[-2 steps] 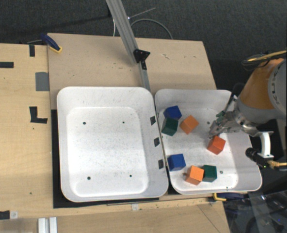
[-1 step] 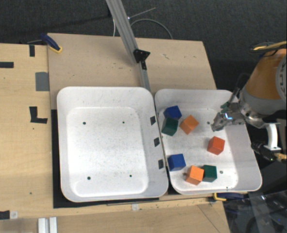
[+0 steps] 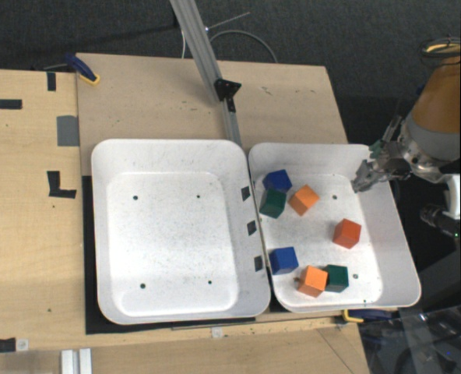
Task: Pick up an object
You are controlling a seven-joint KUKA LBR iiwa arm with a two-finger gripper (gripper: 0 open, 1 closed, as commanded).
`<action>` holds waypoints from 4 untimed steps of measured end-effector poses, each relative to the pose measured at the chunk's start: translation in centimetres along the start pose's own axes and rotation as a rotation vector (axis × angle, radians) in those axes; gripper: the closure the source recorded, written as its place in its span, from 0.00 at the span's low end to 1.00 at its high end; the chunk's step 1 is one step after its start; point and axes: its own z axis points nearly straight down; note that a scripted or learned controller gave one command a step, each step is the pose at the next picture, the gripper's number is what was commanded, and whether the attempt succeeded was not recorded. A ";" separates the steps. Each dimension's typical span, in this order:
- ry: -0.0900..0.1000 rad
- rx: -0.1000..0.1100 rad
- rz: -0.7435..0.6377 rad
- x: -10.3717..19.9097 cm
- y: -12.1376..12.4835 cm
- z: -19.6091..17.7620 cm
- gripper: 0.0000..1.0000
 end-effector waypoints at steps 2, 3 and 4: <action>0.004 0.006 -0.003 5.2 0.5 -4.0 1.00; 0.001 0.007 0.001 9.3 2.3 -4.1 1.00; 0.004 0.006 -0.004 14.6 3.8 -4.7 1.00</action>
